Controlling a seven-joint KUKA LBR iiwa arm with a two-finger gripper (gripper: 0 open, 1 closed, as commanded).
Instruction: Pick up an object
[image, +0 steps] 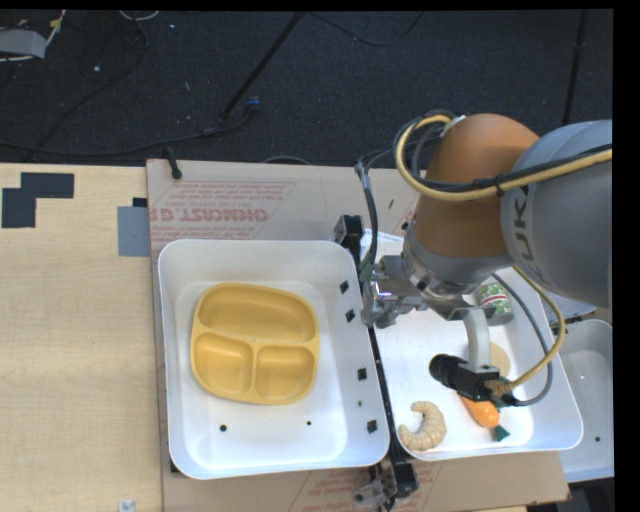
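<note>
Objects for pickup lie in the right-hand bin (415, 365): a pale curled piece (424, 425) and an orange piece (482, 410), side by side near its front wall. The gripper (385, 300) sits at that bin's left wall, apart from both; how far it is open cannot be told. The left-hand bin (260, 435) holds a yellow divided plate (255, 342).

The bench (70, 350) is being viewed from above, at a slant, by one fixed camera; the left bin (180, 425) and the right bin (405, 368) are both being framed, the arm (565, 215) being shown at right.
</note>
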